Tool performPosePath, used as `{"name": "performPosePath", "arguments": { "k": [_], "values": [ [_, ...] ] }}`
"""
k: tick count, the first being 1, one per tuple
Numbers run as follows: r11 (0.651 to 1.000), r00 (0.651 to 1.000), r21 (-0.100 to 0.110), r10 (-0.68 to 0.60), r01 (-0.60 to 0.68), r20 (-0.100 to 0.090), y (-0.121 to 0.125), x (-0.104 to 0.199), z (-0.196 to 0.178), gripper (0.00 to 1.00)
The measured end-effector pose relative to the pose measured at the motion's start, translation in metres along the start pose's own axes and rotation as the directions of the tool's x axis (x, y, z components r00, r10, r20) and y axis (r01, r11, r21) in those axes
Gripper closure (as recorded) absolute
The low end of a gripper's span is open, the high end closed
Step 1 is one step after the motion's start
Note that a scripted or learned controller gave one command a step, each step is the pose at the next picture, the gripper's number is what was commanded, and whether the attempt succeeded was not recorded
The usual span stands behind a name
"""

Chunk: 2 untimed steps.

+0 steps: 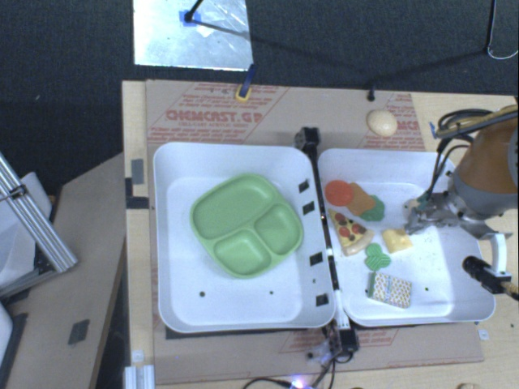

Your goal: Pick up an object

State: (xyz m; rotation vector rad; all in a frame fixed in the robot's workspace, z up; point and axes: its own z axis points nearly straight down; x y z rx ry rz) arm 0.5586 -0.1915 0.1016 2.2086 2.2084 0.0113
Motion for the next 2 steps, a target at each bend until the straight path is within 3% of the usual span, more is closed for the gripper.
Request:
{"name": "performPosePath", "arguments": {
  "k": [2],
  "values": [
    [1.0, 1.0, 0.012, -0.006, 0.006, -0.006, 0.013, 0.007, -0.107, 1.0]
  ]
}}
